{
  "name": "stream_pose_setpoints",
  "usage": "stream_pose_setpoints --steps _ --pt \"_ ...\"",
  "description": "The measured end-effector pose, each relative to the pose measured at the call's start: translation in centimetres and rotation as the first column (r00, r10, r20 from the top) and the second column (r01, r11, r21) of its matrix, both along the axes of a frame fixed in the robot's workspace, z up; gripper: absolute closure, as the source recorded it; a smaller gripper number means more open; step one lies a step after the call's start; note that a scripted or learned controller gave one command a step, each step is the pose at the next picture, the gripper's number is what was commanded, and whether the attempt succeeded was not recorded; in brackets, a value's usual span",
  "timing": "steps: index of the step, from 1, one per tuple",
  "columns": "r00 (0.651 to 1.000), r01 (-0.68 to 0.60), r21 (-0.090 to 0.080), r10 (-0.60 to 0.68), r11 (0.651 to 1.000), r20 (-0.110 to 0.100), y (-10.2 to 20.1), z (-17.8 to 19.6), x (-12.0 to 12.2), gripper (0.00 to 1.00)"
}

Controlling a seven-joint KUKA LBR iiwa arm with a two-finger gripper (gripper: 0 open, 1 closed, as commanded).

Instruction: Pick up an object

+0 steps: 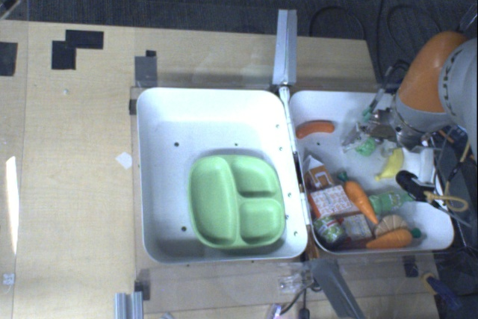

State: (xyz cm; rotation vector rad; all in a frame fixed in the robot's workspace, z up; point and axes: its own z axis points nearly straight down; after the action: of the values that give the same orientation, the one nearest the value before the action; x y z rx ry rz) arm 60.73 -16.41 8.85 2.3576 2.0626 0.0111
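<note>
We see two white bins side by side on the bench. The left bin point(160, 183) carries a green divided tray point(237, 199) lying toward its near edge. The right bin point(328, 104) carries a heap of toy food: a sausage point(314, 128) near its far left corner, a banana point(390, 164) by its right edge, a carrot point(360, 202) in the middle, another carrot point(388, 239) at its near edge, and a boxed item point(330, 201) beside them. The gripper point(367, 137) hangs over the far right part of this bin, above a small green item point(365, 147); whether it is spread or pinching we cannot tell.
</note>
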Motion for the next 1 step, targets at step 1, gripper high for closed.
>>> stream_pose_setpoints --steps 1 --pt "1.000 -0.003 0.001 0.003 1.000 0.005 0.22 1.22 0.24 1.00"
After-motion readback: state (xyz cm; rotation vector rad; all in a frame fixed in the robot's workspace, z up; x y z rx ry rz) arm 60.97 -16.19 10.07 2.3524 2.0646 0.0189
